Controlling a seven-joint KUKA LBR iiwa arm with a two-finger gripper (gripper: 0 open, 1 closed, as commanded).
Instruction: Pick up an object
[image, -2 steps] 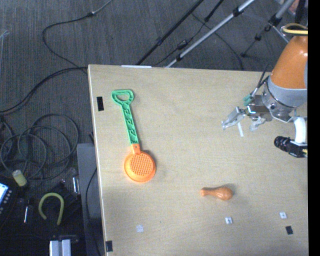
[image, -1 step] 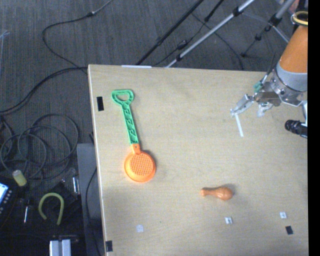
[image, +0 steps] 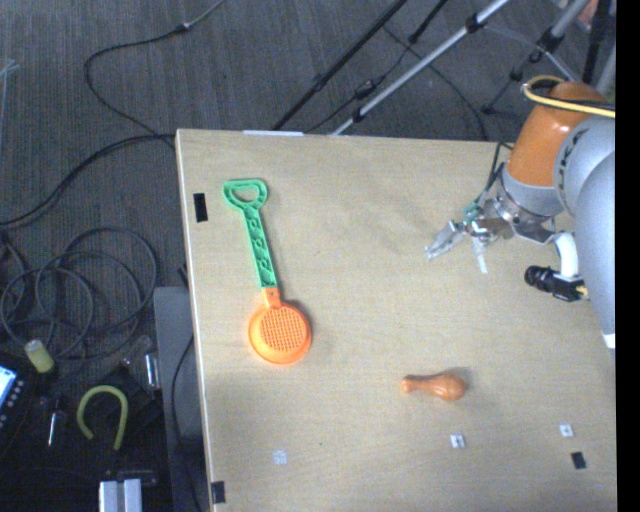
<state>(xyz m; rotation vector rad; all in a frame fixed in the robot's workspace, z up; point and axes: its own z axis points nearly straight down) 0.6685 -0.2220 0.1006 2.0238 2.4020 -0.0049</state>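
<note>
A toy sieve lies on the left part of the tan bench top (image: 380, 180), with its green handle (image: 256, 235) pointing away and its round orange mesh head (image: 280, 333) nearer the front. A small orange pear-shaped object (image: 437, 385) rests on its side at the front middle. My gripper (image: 461, 252) hangs at the right, above the surface, well to the right of the sieve and behind the orange object. Its two pale fingers are spread open and nothing sits between them.
The grey arm with its orange band (image: 545, 140) fills the right edge. Small dark and white markers (image: 457, 440) dot the bench near the front right. Cables (image: 80, 270) and stand legs (image: 420, 60) lie on the floor beyond the left and far edges.
</note>
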